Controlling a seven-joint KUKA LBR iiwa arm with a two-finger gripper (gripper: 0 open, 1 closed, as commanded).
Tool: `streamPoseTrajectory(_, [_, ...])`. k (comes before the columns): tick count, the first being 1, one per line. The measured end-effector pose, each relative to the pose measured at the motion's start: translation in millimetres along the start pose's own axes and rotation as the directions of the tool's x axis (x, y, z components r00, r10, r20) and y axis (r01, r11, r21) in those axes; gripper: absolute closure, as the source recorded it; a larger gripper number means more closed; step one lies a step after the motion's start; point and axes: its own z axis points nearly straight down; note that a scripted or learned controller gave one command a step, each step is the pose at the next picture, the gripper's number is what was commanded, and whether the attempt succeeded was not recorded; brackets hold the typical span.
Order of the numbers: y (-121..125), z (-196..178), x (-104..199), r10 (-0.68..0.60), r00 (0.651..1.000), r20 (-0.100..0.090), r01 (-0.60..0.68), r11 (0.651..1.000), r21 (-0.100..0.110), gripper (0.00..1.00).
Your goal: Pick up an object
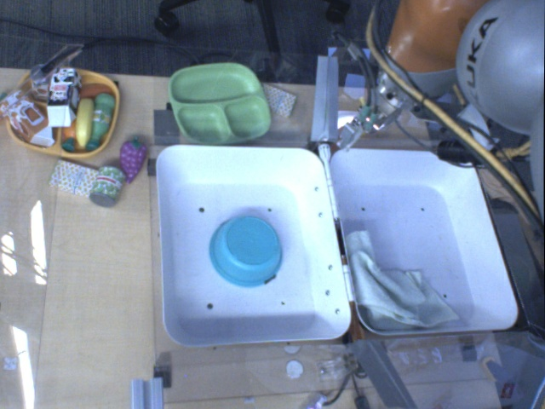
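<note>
**Above the back rim, well clear of both candidates**

Above the back edge of the right bin (477, 196), near the seam where the two bins meet, the gripper (368, 119) hangs high, tangled visually with cables and bracketry. How far it is open I cannot tell, and nothing can be seen held in it.

Below and toward the near side of the tool lies a crumpled pale cloth (393, 290), bunched in the right bin's near-left corner and pressed against the wall. Farther off, down and to the tool's far side across the seam, a blue bowl (246, 250) sits upside-down near the middle of the left bin (183, 194).

Either pick looks risky. The cloth hugs the wall, so a descent there could strike the rim or pinch only a loose fold that slips free on lifting. The bowl's smooth, rounded back offers no edge; closing on it would likely skate off or shove it sideways. The cables trailing by the wrist might also snag on the divider during a low reach.
</note>
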Motion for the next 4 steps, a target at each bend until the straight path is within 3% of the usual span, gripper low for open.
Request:
streamPoseTrajectory(1, [2.3, -11.6, -0.1, -0.002, 1.000, 0.004, 0.002, 1.000, -0.006, 1.00])
streamPoseTrajectory(2, [-10.3, 18.1, 4.9, 0.146, 0.989, -0.006, -0.146, 0.989, 0.013, 1.00])
streamPoseTrajectory(3, [-8.2, 6.3, 4.6, 0.143, 0.990, -0.003, -0.143, 0.990, 0.007, 1.00])
streamPoseTrajectory(4, [-14.9, 48.9, -15.2, 0.252, 0.968, -0.004, -0.252, 0.968, 0.015, 1.00])
